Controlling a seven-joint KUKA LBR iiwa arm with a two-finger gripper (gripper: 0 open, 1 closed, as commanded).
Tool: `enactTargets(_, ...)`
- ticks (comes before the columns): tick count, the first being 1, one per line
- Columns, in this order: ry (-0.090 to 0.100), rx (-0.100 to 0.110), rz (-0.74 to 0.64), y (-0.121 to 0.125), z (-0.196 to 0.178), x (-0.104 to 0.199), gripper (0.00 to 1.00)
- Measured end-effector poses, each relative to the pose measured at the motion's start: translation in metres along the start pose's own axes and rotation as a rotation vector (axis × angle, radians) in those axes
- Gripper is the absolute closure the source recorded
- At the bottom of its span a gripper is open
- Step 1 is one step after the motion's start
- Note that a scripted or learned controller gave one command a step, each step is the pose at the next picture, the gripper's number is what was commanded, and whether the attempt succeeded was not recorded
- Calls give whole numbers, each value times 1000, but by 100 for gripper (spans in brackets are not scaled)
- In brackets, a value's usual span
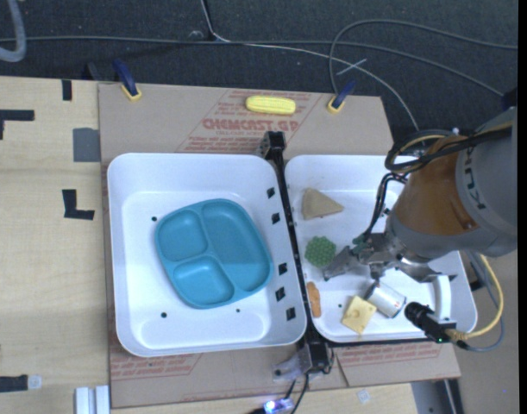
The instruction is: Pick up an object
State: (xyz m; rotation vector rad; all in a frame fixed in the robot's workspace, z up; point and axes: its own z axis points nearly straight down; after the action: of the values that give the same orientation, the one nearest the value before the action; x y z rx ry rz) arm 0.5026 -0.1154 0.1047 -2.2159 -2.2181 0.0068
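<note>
left bin [125,231] holds a blue divided plate [213,253], well apart from me. in the right bin [367,166]: orange bit [314,298] by the divider, green piece [320,250], tan wedge [319,204], yellow block [359,315]. my gripper [349,261] hangs just beside the green piece; can't tell if it's open or clenched. risk: i nudge the green piece aside w/o catching it, or clip the yellow block nearby.

The blue tray [213,253] crowds the left bin [125,231]; its margins lie open.
</note>
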Motion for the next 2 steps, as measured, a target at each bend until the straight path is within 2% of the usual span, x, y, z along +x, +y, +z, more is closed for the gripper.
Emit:
enactTargets(1, 0, -3, -1, 1, -13, 0, 100)
enactTargets(2, -2, -11, 0, -1, -75, 1, 100)
